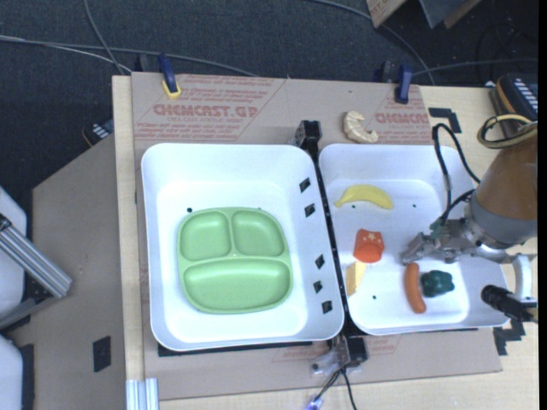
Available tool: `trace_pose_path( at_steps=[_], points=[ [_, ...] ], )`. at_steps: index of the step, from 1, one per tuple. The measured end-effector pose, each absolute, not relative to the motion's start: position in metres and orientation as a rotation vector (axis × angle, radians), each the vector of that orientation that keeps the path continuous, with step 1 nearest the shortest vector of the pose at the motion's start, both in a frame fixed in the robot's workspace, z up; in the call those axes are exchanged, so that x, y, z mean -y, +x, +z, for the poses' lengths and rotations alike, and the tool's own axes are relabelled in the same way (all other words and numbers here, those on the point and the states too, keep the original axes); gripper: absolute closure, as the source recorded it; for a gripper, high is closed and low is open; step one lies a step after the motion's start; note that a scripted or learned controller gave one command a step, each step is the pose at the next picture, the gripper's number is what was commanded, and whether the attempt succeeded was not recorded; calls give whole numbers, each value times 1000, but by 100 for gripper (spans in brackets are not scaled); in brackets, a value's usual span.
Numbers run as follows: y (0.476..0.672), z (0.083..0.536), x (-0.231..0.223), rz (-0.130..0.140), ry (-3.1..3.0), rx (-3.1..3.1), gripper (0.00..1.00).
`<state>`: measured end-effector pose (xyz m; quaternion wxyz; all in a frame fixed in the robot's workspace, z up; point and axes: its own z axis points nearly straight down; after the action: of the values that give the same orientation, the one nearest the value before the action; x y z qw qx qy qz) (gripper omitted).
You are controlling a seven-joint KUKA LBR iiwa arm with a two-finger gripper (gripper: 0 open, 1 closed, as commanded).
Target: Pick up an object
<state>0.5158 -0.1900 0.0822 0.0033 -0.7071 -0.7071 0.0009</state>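
The arm came in from the right and its gripper (420, 250) hung low over the right bin (402, 162). The metal fingers pointed left, just above the top end of the hot dog (414, 287). How the fingers stood, apart or together, could not be told, because they were small and blurry. Nothing showed between them, so the gripper did not look like it was holding anything.

All the small toys were in the right bin, so that was where the picking had to happen. The hot dog lay near the front, with a dark green toy (438, 283) touching its right side. A red toy (368, 245) sat near the middle, and a yellow wedge (351, 278) lay just below it by the left wall. The banana (364, 197) rested farther back. The hot dog looked like the likely pick (it was nearest the fingers).

The left bin (162, 229) held a green tray (235, 259) with three sections. It looked like a place to drop things.

The cardboard (205, 101) under the bins had red printing that looked like "CHEMCAST GP". Two clamps (170, 79) held it down so it would not slide.
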Motion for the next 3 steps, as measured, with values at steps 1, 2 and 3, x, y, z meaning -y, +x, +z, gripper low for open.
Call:
trace_pose_path(
  at_steps=[1,2,3],
  points=[
    [517,96,190,-2,-2221,2221,100],
    [523,143,184,-4,-2223,2227,100],
    [529,206,179,-6,-2224,2229,100]
  ],
)
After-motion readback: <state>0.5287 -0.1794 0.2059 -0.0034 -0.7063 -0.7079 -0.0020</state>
